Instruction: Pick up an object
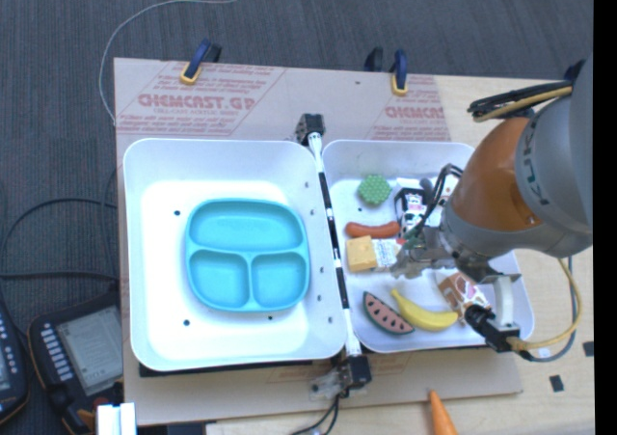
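Several toy foods lie in the right bin (339,231): a green bumpy piece (374,190), a red sausage (370,229), a yellow cheese block (360,255), a watermelon slice (385,313), a banana (425,312) and a brown-and-white piece (460,290). My gripper (410,248) hangs low in the middle of this bin, just right of the cheese block and sausage and above the banana. The arm's grey and orange wrist (501,192) hides the bin's right part.
The left bin (154,231) holds a blue three-compartment plate (248,255). A black divider rail (326,221) runs between the bins. Clamps (398,71) sit at the board's far edge, and cables trail at the right front corner (540,346).
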`<state>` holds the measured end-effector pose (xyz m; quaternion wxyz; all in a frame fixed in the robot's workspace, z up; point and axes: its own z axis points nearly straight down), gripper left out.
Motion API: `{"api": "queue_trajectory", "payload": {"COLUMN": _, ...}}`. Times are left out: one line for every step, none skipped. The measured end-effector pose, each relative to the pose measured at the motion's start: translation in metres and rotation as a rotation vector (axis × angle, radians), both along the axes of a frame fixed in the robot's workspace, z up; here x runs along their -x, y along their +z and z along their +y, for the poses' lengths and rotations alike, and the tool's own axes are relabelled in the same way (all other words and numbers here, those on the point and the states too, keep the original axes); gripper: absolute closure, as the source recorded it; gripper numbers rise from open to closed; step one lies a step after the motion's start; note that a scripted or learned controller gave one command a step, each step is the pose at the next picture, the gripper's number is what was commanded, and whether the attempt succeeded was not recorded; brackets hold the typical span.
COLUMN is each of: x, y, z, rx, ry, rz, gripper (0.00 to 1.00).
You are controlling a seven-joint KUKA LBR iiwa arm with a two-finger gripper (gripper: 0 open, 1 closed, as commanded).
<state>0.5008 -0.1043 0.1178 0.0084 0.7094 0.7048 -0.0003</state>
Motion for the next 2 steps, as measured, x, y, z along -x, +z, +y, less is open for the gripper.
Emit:
{"api": "queue_trajectory", "payload": {"x": 0.0001, "y": -0.0001, "z": 0.0, "rx": 0.0, "ry": 0.0, "rz": 0.0, "gripper": 0.0}}
{"api": "queue_trajectory", "payload": {"x": -0.0002, "y": 0.0094, "z": 0.0001, "rx": 0.0, "ry": 0.0, "rz": 0.0, "gripper": 1.0}}
